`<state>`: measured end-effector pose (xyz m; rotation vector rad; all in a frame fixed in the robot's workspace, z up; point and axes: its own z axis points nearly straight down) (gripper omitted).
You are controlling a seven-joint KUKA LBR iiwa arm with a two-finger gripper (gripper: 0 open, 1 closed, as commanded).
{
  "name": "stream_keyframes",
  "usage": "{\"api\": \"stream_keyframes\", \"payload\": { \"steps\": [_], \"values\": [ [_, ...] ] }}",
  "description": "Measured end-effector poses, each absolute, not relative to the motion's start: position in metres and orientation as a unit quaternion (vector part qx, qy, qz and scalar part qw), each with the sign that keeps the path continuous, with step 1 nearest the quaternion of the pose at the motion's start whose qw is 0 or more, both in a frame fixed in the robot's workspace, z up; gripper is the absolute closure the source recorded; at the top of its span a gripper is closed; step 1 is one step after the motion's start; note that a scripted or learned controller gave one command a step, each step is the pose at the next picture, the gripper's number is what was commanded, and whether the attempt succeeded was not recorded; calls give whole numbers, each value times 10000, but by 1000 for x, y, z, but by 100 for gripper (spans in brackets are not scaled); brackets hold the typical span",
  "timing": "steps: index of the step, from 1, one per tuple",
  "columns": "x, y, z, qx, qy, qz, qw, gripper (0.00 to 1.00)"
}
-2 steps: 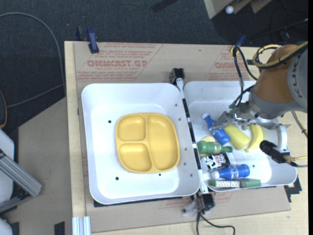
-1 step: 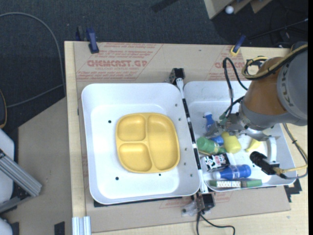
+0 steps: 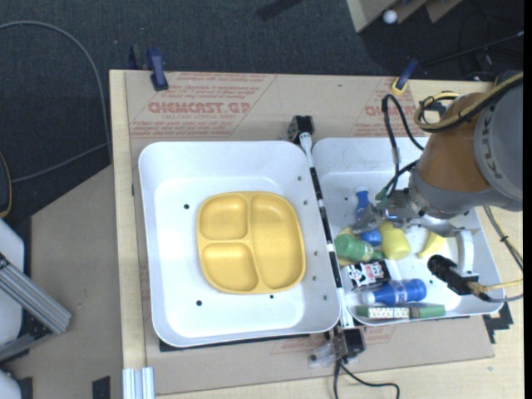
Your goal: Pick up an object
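1. I see the grey arm with its orange band (image 3: 453, 152) reaching in over the right white bin (image 3: 349, 152), and its jaws (image 3: 397, 216) are low among the clutter; I cannot tell whether they are released or clenched.
2. Candidates to lift all lie in that bin: a yellow rounded plastic piece (image 3: 396, 243) just beside the jaws, a green rounded piece (image 3: 352, 246), a blue bottle-shaped toy (image 3: 399, 292), a green marker (image 3: 416, 312) near the front wall, and a black-and-white patterned block (image 3: 366, 273).
3. The left white bin (image 3: 162, 223) carries a yellow three-compartment plastic plate (image 3: 249, 241), well apart from the jaws.
4. My worry: the pieces are packed touching, so closing may nudge a neighbour or pinch two.
5. Rounded plastic could squirt out sideways.
6. The loose black cable (image 3: 453, 277) near the wrist might snag on lifting.
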<state>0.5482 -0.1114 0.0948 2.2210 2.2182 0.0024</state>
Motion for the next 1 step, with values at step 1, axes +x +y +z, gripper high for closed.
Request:
{"api": "stream_keyframes", "payload": {
  "steps": [1],
  "values": [
    [557,-31,185,7064,7078,9,0,100]
  ]
}}
